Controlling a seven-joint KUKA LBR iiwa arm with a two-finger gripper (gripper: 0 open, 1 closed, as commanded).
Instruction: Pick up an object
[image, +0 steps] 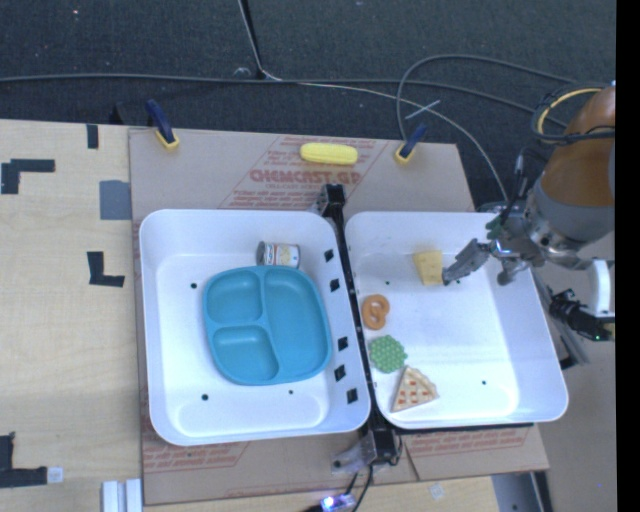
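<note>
Pincer (468, 264): hangs low over the right bin's far half, reaching in from the right; whether it is spread or pressed together, I cannot tell, and nothing shows as held.
Cheese (429, 266): a yellow block on the right bin (520, 330) floor, just beside the pincer's tip, on its left.
Key relation: the cheese lies leftward of the pincer, nearly touching; my judgement is that a short shift left and down would centre on it.
Long axis: the cheese runs roughly near-to-far, so a grip across its short width looks apt.
Other options: pretzel (375, 311), green piece (387, 352) and pizza slice (412, 389) lie nearer the camera, farther off.
Left bin (170, 300): blue tray (266, 325) and can (277, 254), well apart from the arm.
</note>
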